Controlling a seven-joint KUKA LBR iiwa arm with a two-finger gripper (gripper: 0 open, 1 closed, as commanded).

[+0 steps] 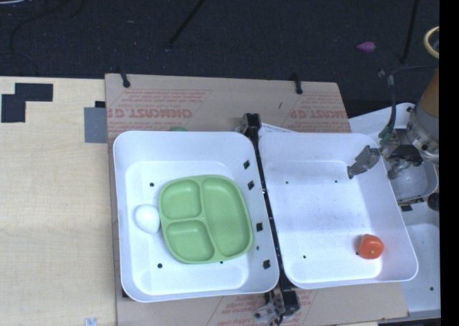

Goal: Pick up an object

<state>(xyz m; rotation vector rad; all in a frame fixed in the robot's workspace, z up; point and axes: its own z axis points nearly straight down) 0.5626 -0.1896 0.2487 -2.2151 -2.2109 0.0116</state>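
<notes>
pale wood counter (pixel 50 195), cardboard sheet beneath two white bins; dark floor across upper frame. left bin (pixel 133 152): green three-compartment plate (pixel 205 218), long axis running upper left to lower right; white egg-shaped object (pixel 147 218) touching its left edge. right bin (pixel 337 149): orange round object (pixel 370 246), lower right corner, no clear long axis, likely easiest target. gripper (pixel 367 160) at right bin's upper right rim, grasping nothing visible; fingers' state: cannot tell.
</notes>
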